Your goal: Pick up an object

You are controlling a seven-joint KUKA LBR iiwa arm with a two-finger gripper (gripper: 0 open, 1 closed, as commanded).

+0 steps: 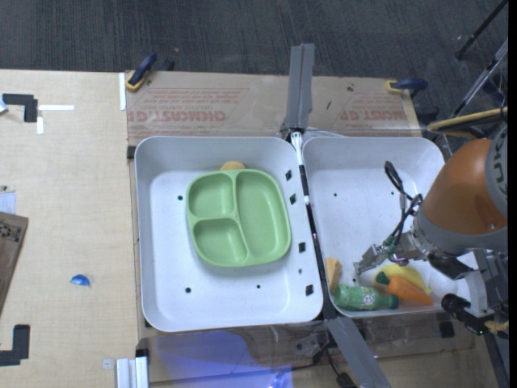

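My gripper [380, 263] hangs low over the front of the right bin [355, 168], open, with nothing between its fingers. Just beyond its tips, at the bin's front wall, lies a cluster: a green bottle [365, 297] on its side, an orange carrot [412, 293] and a yellow banana-like piece [406, 275]. A small orange wedge [333, 272] rests against the bin's left wall. The arm's orange band [468, 188] hides the bin's right side.
The left bin [161, 241] holds a green divided plate [239, 217], with a small yellow object [233, 166] peeking out behind it. A dark cable [396, 180] loops above the gripper. The divider [303, 208] between the bins carries black clips.
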